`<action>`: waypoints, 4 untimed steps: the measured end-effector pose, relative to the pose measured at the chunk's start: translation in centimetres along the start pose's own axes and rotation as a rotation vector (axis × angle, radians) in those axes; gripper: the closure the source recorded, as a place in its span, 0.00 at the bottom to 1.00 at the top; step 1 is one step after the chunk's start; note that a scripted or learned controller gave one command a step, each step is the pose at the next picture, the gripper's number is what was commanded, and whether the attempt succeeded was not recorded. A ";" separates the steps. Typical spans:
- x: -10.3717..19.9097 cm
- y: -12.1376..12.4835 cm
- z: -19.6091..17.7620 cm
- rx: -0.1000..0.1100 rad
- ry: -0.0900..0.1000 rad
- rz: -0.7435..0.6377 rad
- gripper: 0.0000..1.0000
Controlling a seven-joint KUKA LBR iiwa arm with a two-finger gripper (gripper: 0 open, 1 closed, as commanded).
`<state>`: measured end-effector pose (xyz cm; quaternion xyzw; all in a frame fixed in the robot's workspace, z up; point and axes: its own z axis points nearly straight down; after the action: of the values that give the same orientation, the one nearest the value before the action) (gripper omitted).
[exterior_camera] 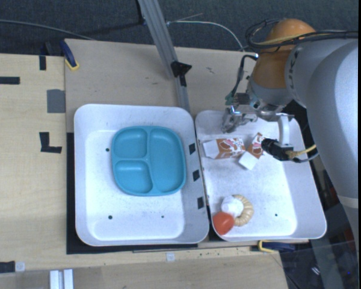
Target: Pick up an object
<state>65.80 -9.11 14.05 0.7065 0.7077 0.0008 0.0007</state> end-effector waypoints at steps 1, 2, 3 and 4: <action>0.1 0.6 -6.2 -0.002 -0.001 0.000 1.00; 0.1 0.6 -8.1 0.001 0.000 0.000 1.00; 5.2 -2.5 -8.7 0.004 0.002 -0.004 1.00; 9.8 -4.5 -9.6 0.004 0.002 -0.004 1.00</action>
<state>61.26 0.65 23.68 0.7050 0.7092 0.0001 -0.0015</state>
